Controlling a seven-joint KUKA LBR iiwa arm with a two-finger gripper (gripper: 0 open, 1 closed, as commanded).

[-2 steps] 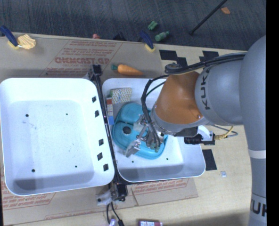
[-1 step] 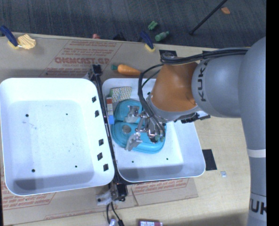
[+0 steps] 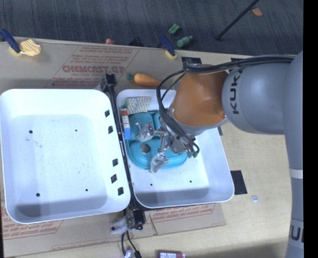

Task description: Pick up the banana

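A: What does the camera view, looking down from above, show?

B: A brown tabletop point(image 3: 67, 63) carries two shallow white bins side by side. The left bin point(image 3: 51, 208) has a bare white floor. The grey arm point(image 3: 255, 98), with its orange band, reaches in from the right over the right bin point(image 3: 215, 184).

A: Where is the hand?

B: The metal hand point(image 3: 160, 153) hangs low in the right bin, over or touching a blue dish-like object point(image 3: 140, 157). I cannot tell whether it is open or closed, and I see nothing clearly gripped.

A: And the banana: its look, its place, its direction?

B: I cannot tell. Nothing I can make out is surely a banana, so its colour, long axis and pointing stay unknown. The arm covers much of the right bin.

A: What else is there?

B: A small checked pad point(image 3: 138, 102) lies at the right bin's far end. An orange carrot-shaped thing point(image 3: 146, 80) lies on the tabletop just beyond that bin, lengthwise left to right.
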